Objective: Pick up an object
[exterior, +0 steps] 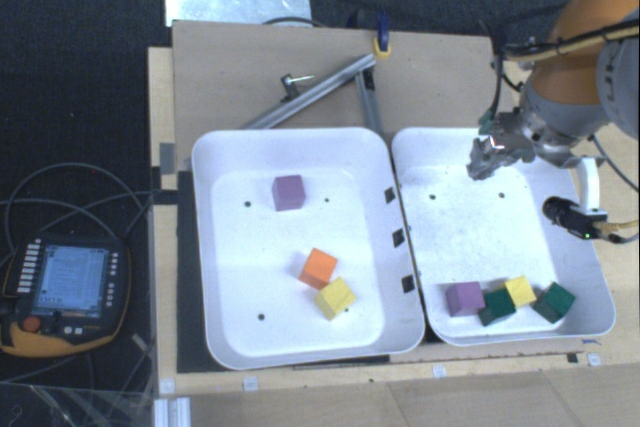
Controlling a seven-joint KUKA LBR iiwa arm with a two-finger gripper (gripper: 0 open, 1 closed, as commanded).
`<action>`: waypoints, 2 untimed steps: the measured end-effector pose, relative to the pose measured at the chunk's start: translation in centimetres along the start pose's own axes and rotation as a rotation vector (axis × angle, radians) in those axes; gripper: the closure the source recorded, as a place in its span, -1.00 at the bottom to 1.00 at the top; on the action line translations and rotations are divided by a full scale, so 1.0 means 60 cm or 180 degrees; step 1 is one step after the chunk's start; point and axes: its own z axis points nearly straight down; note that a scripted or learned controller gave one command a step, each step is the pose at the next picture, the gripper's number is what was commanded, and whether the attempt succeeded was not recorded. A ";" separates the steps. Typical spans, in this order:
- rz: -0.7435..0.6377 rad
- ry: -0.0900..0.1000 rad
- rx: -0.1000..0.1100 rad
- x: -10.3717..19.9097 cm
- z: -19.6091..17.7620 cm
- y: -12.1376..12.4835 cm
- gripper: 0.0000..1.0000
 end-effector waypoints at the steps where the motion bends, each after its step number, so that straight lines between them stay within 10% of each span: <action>1: -0.0001 0.0003 0.0002 0.091 0.005 0.031 1.00; 2: -0.0001 0.0003 0.0003 0.186 -0.015 0.036 1.00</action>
